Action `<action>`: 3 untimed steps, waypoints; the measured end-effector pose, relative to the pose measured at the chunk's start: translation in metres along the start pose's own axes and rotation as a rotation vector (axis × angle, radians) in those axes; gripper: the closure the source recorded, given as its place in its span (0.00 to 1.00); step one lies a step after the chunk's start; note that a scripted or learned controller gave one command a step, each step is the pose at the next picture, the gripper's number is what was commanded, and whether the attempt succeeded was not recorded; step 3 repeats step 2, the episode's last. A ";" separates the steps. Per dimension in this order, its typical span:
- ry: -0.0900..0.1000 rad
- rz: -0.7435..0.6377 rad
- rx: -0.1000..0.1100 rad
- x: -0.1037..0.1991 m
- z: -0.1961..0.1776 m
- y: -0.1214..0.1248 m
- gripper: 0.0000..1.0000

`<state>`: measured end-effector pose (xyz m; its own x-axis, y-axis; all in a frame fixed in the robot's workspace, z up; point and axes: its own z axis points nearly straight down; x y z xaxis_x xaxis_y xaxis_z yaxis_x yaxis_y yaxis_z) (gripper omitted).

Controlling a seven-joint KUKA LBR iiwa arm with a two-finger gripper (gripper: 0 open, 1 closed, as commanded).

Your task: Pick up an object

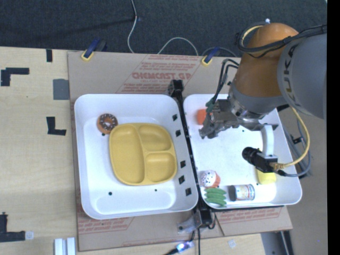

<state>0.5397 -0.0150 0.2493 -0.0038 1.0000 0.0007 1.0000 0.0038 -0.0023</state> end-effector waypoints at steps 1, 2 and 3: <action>0.000 -0.002 0.002 0.057 0.015 -0.002 1.00; -0.001 -0.002 0.002 0.106 0.032 -0.012 1.00; -0.001 -0.002 0.002 0.106 0.032 -0.012 1.00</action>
